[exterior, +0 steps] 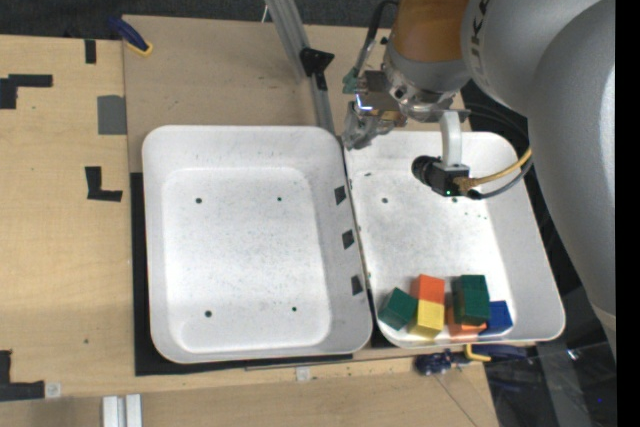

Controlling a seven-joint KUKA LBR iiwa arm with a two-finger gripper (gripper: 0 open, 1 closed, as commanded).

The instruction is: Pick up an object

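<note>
Several colored blocks [445,305] cluster in the right bin's [500,225] near corner.

This is a robotics lab or test cell rather than a home or shop. A large grey industrial arm [560,65] with an orange band reaches in from the right over a plain plywood worktop [60,215], where two shallow white bins [160,155] sit side by side on a dark mat. Black tape marks [100,183] are stuck on the wood at the left, a slanted aluminium rail [285,10] rises at the far side, and cables [500,177] loop off the arm's wrist.
</note>
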